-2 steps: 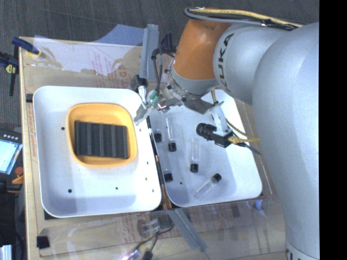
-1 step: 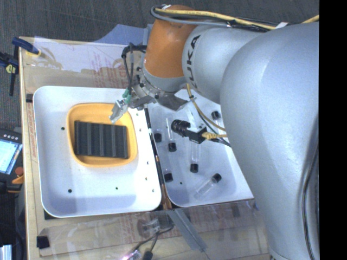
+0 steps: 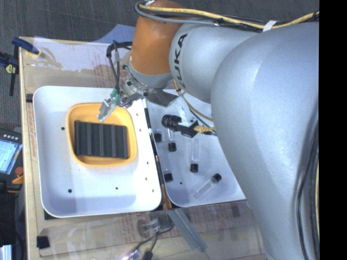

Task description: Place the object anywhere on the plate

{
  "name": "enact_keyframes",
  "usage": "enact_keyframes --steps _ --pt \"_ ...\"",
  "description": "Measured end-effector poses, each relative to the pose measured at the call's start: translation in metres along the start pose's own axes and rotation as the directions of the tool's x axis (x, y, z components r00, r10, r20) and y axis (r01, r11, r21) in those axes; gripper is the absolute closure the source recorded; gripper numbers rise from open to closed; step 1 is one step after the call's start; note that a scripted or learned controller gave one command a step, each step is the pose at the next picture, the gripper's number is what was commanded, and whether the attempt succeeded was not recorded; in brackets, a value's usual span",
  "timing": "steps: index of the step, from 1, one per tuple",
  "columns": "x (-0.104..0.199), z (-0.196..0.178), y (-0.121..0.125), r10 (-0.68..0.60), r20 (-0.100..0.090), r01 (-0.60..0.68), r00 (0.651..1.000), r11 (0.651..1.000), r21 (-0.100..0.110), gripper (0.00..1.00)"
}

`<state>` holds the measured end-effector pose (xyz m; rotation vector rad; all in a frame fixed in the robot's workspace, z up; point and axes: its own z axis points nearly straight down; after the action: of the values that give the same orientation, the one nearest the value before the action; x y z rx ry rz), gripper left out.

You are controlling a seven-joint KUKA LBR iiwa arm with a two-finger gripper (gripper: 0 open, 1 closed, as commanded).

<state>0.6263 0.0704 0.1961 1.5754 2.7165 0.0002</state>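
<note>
The claw (image 3: 107,108) hangs over the far right corner of the yellow rectangular plate (image 3: 76,117) with its dark ribbed centre; its grip I cannot tell.

Your arm (image 3: 244,91) covers most of the right bin (image 3: 227,191). The left bin (image 3: 81,194) lies open around its yellow plate (image 3: 100,137), where the pincer (image 3: 105,110) hangs over the rim.

A single fixed camera looks down at a slant from above the counter (image 3: 81,229), close enough that the two white bins, left (image 3: 46,188) and right (image 3: 227,183), span most of the frame, while the grey arm (image 3: 260,107) entering from the right looms large and nearest the lens.
</note>
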Motion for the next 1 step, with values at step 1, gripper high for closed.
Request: enact_keyframes --steps 1 --pt "0.0067 0.0038 0.0387 -0.28 0.0 0.28 0.96 0.96 0.0 0.0"
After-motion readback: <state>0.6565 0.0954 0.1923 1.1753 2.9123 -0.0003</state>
